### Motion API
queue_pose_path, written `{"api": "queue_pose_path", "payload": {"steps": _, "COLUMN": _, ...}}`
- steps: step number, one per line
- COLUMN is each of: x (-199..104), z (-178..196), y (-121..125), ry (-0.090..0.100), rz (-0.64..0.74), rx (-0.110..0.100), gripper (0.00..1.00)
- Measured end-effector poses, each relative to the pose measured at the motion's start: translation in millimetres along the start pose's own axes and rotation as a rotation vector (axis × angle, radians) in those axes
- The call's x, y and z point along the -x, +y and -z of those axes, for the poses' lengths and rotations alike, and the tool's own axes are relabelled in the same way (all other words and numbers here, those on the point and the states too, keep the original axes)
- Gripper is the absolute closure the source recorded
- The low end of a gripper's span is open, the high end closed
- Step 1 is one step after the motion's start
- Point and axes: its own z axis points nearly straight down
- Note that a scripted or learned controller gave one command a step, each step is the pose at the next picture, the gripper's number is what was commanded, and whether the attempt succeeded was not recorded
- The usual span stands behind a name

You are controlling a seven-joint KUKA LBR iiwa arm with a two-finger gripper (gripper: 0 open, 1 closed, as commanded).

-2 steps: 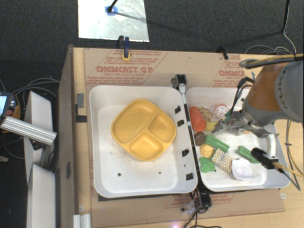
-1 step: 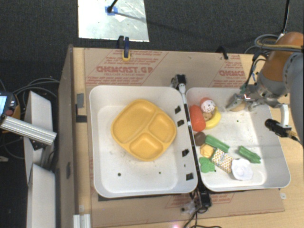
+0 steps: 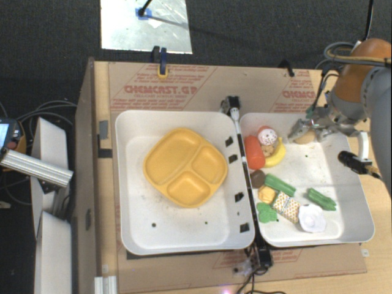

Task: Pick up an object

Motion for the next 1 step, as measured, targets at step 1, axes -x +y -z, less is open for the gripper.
{"api": "queue_pose_path", "payload": {"steps": 1, "x": 1.0, "z": 9.7, "y": -2.2, "ry": 0.001, "rz": 0.002, "rx": -0.013, "gripper": 1.0}}
